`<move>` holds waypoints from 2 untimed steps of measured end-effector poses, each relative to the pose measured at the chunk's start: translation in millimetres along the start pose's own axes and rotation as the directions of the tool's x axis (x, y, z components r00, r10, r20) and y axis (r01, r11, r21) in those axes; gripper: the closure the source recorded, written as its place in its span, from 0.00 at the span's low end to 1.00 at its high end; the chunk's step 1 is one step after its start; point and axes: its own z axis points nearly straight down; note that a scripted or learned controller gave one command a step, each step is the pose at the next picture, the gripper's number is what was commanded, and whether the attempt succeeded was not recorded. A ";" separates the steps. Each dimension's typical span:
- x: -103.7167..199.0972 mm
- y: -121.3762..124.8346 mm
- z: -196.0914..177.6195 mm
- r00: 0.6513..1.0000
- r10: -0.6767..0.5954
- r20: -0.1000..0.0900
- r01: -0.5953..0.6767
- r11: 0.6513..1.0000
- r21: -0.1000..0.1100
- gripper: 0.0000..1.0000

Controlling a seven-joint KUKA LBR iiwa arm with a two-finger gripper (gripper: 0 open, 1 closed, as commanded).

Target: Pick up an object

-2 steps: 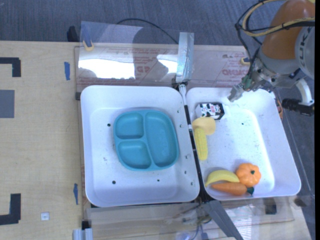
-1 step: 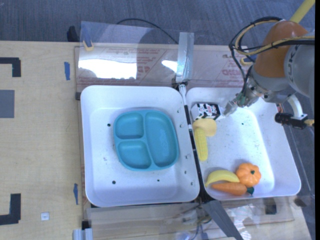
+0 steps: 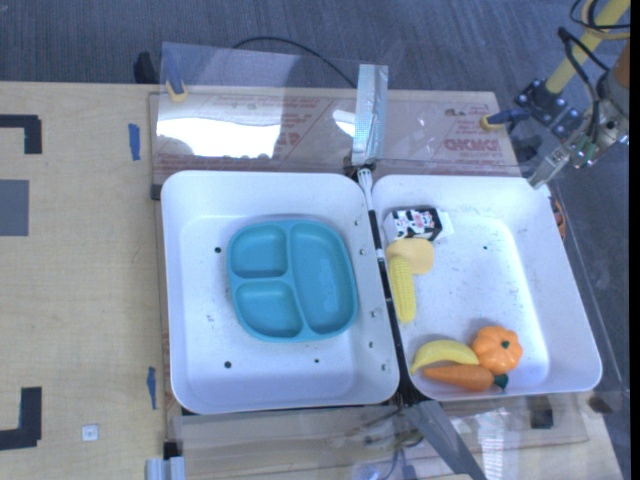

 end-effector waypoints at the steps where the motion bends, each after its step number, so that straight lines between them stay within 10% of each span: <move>1: 22.0 -28.0 -39.9 0.986 -0.168 -0.018 0.168 0.986 0.007 1.00; 2: 28.1 13.2 -31.0 0.957 -0.288 -0.013 0.288 0.957 0.001 1.00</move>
